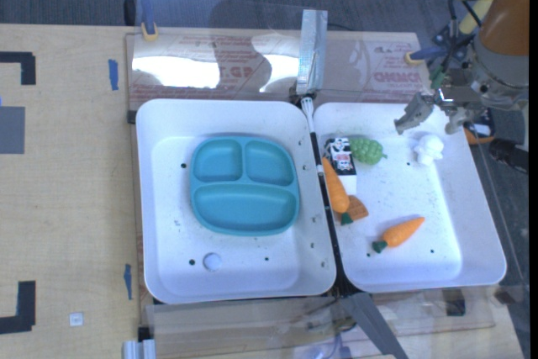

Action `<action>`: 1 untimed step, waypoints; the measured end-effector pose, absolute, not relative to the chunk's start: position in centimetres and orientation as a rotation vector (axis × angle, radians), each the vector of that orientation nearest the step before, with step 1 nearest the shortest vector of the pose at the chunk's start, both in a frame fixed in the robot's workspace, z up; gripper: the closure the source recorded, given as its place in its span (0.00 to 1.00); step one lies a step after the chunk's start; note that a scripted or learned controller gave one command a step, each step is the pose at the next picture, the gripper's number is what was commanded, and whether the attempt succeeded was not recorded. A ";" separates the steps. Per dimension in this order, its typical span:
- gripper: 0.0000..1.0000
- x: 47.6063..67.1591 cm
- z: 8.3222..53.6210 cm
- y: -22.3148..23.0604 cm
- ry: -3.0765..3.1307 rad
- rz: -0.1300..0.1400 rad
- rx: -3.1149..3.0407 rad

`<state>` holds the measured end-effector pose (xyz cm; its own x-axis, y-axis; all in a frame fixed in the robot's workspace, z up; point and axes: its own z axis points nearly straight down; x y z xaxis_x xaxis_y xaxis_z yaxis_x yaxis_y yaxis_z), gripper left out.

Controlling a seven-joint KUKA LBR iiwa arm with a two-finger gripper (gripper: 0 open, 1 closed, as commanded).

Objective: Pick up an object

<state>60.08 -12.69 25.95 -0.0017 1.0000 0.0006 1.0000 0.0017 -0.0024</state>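
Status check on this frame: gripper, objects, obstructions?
Gripper open above right bin's far edge, holding nothing. Small white lumpy object just beneath. Nothing blocking.

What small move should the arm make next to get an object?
Probably lower the gripper a little toward the white object just below it in the right bin. That piece lies alone near the bin's far corner, apart from the carrots and the green toy, and the gripper sits almost over it, holding nothing visible.
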 end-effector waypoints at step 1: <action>0.00 53.7 12.9 -9.6 -2.402 0.007 -2.011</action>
